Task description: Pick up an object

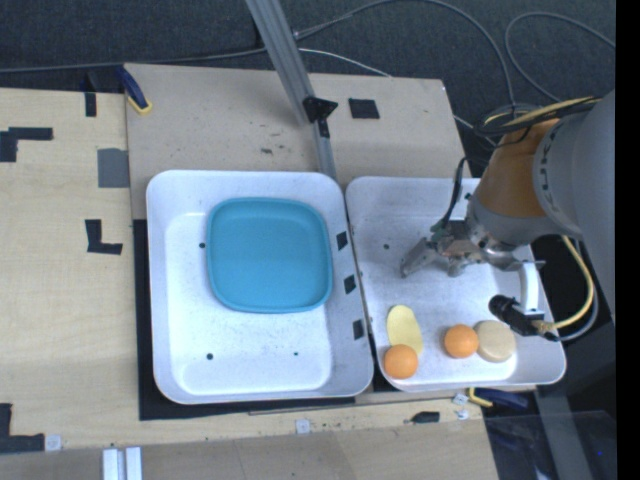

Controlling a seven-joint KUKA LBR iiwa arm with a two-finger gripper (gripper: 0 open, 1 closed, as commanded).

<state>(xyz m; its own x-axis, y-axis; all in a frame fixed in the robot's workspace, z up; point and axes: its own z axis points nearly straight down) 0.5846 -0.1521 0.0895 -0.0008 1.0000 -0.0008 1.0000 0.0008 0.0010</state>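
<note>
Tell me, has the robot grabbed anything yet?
Not yet. The tool sits over bare floor of the right bin, with nothing between its fingers. The yellow piece, two orange balls and the beige round piece all lie along the bin's near edge, untouched. The blue plate rests in the left bin. Reaching, gripping and lifting remain.
</note>
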